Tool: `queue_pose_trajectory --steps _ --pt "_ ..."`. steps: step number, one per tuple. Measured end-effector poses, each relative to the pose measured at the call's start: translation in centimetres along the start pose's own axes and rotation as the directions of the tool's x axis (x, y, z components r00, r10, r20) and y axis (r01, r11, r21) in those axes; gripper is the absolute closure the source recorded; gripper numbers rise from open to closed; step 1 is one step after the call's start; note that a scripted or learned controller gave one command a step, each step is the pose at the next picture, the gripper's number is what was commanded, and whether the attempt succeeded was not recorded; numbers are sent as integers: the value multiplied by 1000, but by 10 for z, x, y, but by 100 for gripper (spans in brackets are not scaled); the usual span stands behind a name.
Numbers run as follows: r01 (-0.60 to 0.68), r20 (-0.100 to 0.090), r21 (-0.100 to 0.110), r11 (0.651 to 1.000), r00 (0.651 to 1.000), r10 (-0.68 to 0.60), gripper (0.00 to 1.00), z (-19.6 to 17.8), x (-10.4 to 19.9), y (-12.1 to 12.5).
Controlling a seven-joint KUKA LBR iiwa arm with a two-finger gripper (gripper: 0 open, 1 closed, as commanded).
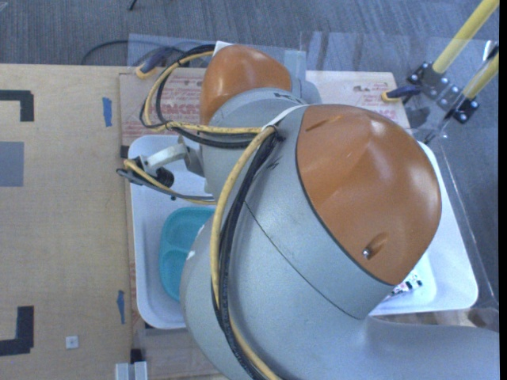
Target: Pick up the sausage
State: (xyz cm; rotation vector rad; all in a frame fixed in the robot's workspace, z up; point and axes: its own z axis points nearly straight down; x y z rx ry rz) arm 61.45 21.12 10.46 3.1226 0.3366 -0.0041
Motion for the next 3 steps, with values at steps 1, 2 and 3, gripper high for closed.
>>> queue_pose_trajectory --steps 1,2,3 --pt "-5 3 0 1000 1000 5 100 -7 0 3" --pt "-15 15 9 1000 1000 15 100 17 39 -7" --pt "-18 19 11 1000 1000 18 100 9 39 -6"
